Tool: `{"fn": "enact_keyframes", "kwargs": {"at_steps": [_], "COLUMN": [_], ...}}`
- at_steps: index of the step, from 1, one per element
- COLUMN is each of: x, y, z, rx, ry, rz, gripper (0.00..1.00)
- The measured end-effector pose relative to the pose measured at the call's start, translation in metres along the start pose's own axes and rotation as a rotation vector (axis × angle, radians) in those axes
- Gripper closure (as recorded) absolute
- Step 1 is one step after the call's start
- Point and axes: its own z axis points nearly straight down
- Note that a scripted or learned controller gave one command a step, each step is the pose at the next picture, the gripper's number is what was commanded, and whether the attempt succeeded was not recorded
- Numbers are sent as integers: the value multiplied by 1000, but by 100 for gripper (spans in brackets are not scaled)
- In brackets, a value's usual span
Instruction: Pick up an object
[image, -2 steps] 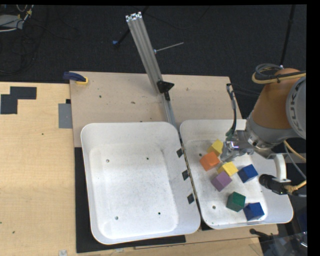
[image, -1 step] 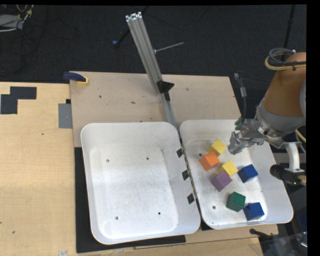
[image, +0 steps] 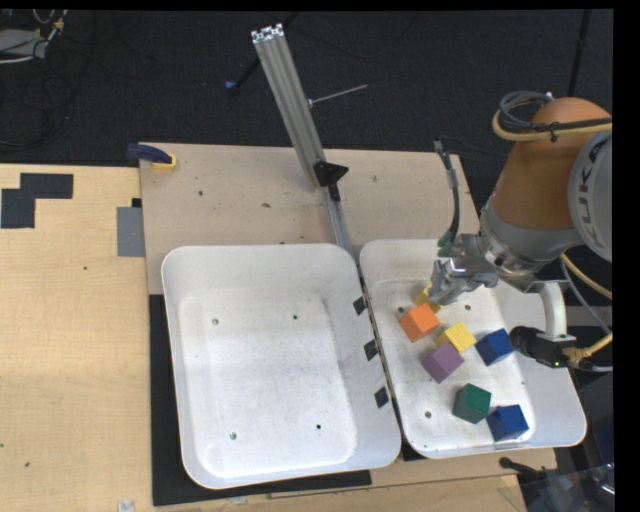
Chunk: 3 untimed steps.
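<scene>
The end effector (image: 443, 288) sits low in the right bin (image: 560, 425), just above an orange cube (image: 420, 321); its finger state cannot be determined.

Arm, appearance only. Broad rounded orange band (image: 545, 170) forms the bulk of the segment above the wrist; glossy plastic-looking shell. Grey housing (image: 600, 200) beside it carries part of a dark lettered marking. Grey cable loop (image: 520, 105) sits on top of the orange band. Below the band, a grey metallic wrist collar (image: 520, 250). Small silver-grey two-finger gripper (image: 447, 285) with dark details at its base. A thin dark cable (image: 455, 200) runs up from the gripper. White bracket (image: 552, 310) and black cylindrical fitting (image: 535, 345) hang just behind the hand.
</scene>
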Motion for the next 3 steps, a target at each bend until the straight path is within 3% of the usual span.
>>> {"fn": "enact_keyframes", "kwargs": {"at_steps": [1, 2, 3], "x": [56, 108, 165], "y": [6, -9, -4], "z": [6, 3, 11], "rx": [2, 3, 3], "ry": [0, 0, 0], "rz": [-1, 0, -1], "gripper": [100, 100, 100]}}
